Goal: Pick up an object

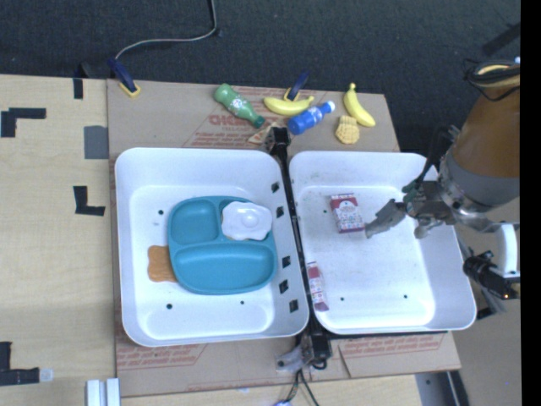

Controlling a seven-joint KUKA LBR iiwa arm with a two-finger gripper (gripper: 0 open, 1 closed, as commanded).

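I see dark carpeted floor (338, 15) beyond the gripper | pale wooden tabletop (51, 252) with black marks far across from it | brown cardboard sheet (177, 117) over it | even light

Robot lab bench, two white bins (127, 227) on cardboard (169, 112), toy fruit, trailing cable (199, 24)

The bench (51, 227) bears two white bins (135, 252), two toy bananas (289, 104) and two bottles (238, 105)
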